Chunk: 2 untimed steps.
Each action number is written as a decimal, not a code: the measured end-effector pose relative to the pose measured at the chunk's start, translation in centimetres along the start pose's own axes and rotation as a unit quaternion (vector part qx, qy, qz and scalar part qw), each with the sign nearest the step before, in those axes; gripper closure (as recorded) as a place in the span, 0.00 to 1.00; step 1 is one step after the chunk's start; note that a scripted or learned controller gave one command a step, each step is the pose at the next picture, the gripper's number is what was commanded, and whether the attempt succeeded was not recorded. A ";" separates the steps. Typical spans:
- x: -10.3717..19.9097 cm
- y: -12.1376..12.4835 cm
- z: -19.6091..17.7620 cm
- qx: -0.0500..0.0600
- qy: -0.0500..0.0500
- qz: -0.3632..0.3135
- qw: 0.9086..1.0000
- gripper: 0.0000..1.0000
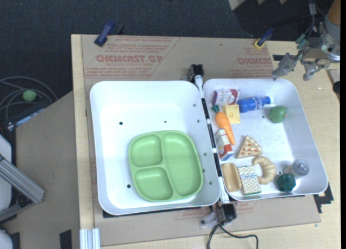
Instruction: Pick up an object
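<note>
The gripper (297, 68) hangs past the right bin's (311, 134) far corner, fingers spread, holding nothing. That bin holds small toys: a blue bottle (253, 103), an orange carrot (225, 126), a round green ball (278, 114). A smooth green tray (165, 165) fills the left bin (108, 134).

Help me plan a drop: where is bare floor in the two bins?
Left bin: bare along its far side and left wall, around the green plate. Right bin: a patch between the green apple and grey cup. Crowded by the divider, near the carrot.

Red "CHEMCAST GP" print repeats on the brown board (135, 58) under the bins
</note>
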<state>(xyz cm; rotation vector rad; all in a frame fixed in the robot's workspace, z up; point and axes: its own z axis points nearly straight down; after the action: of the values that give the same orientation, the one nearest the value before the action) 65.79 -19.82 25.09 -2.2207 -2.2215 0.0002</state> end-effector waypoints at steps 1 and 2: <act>6.8 0.8 10.3 0.001 0.001 -0.001 1.000 0.00; 13.3 -1.2 6.5 0.000 0.001 -0.001 1.000 0.00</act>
<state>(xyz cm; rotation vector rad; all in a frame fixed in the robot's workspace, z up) 64.55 -6.48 18.56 -2.2172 -2.2229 -0.0024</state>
